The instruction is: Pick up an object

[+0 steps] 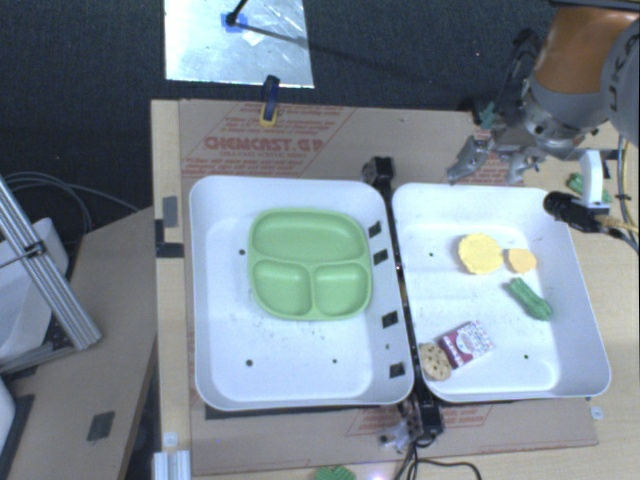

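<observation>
Hovering over the right bin's (575, 268) far edge, the tool (490, 158) hangs with fingers spread, holding nothing. Yellow disc (480, 254), orange piece (521, 260) and green pickle (530, 298) lie near its right edge (closely bunched), so a descent could nudge neighbours and pinch nothing.

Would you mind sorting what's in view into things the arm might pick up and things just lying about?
For the job:
gripper, above the right bin's far edge
yellow round piece
small orange piece
green pickle
red packet
cookie

Lying about:
green divided plate in the left bin
foil sheet
cardboard under the bins
</observation>
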`<control>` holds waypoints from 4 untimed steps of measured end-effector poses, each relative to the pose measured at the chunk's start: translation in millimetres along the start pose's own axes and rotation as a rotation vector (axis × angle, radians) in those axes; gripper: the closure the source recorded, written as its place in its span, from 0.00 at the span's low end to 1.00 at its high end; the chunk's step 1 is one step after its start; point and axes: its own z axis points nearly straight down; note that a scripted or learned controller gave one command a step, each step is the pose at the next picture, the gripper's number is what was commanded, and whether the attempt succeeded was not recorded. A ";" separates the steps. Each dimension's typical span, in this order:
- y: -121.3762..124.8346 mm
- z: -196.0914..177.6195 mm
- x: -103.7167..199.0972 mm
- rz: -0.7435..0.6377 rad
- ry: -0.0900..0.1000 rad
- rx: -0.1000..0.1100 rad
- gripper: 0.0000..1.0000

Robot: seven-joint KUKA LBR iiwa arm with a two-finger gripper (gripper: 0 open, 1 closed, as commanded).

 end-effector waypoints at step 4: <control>-56.8 174.1 -32.5 -0.004 -0.001 -0.003 0.00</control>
